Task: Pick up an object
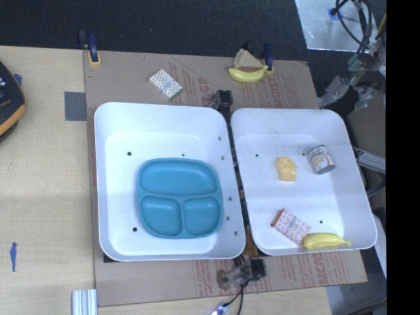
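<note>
The right white bin (348,143) holds several small objects. A pale yellow chunk (285,168) lies near its middle, with a small tin can (319,159) on its side just right of it. Near the bin's front edge a red-and-white packet (290,226) lies next to a yellow banana (326,241). The left white bin (111,130) holds a blue divided plate (179,197).
Behind the bins on the cardboard lie a second banana (248,74) and a patterned packet (165,83). Clamps (92,48) hold the cardboard's back edge. A black and yellow device (10,97) sits at the far left. Cables and metal parts (354,77) crowd the back right.
</note>
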`<action>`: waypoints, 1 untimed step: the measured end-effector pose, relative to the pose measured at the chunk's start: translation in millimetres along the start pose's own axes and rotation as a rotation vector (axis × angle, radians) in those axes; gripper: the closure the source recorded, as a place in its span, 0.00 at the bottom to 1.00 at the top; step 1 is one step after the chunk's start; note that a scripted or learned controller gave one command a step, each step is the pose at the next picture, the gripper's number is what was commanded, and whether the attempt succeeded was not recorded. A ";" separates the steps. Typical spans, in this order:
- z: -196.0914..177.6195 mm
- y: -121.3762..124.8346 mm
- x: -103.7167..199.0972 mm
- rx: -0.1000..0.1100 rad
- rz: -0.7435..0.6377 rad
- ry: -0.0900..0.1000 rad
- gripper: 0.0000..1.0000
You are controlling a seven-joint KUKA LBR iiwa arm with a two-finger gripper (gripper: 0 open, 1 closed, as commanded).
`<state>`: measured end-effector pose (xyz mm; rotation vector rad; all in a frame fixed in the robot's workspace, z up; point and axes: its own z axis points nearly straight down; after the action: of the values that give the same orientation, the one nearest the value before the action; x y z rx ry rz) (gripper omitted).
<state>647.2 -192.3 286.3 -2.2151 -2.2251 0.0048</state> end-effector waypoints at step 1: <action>170.6 -1.7 51.2 0.005 -0.001 0.001 0.00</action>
<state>644.7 -141.3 115.7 -2.2107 -2.2233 0.0086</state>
